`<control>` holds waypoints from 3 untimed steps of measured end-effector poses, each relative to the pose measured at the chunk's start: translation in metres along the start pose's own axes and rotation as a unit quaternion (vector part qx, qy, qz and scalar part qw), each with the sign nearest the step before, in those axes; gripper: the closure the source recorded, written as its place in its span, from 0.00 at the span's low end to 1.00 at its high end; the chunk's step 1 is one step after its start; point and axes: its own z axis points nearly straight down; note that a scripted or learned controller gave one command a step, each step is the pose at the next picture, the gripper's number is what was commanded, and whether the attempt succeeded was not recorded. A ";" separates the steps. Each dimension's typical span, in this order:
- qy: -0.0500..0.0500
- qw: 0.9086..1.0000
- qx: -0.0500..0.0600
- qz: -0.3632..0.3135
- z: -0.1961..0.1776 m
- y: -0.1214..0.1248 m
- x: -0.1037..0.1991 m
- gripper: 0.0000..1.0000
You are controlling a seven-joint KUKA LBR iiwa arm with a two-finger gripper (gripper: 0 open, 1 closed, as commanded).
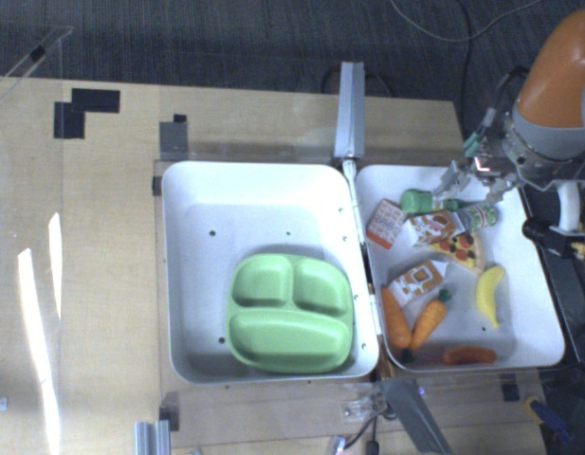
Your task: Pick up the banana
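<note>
On my left, the left bin (178, 282) holds a green tray (292, 313) with three compartments, flat near the front wall. It has nothing in it that I can see, and it plays no part in this pick; I read it as a drop spot for other jobs.

The right bin (548, 349) is where the clutter is: two carrots (411, 322) leaning together by the divider, snack packets (420, 278) stacked loosely in the middle, a green bottle (420, 200) along the back wall, and a red piece (468, 355) near the front.

The banana (489, 294) lies on the bin floor toward the right wall, just beside the packets, apart from the carrots.

The gripper (472, 186) hangs over the bin's back edge, above the bottle, well short of the banana. Its fingers look spread, with nothing between them. I judge it must come forward and right before descending.
</note>
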 end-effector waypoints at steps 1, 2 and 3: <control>0.000 1.000 0.001 -0.008 0.090 -0.062 -0.039 0.00; 0.000 1.000 -0.003 0.031 0.136 -0.103 -0.073 0.00; -0.003 1.000 -0.006 -0.009 0.138 -0.099 -0.066 0.00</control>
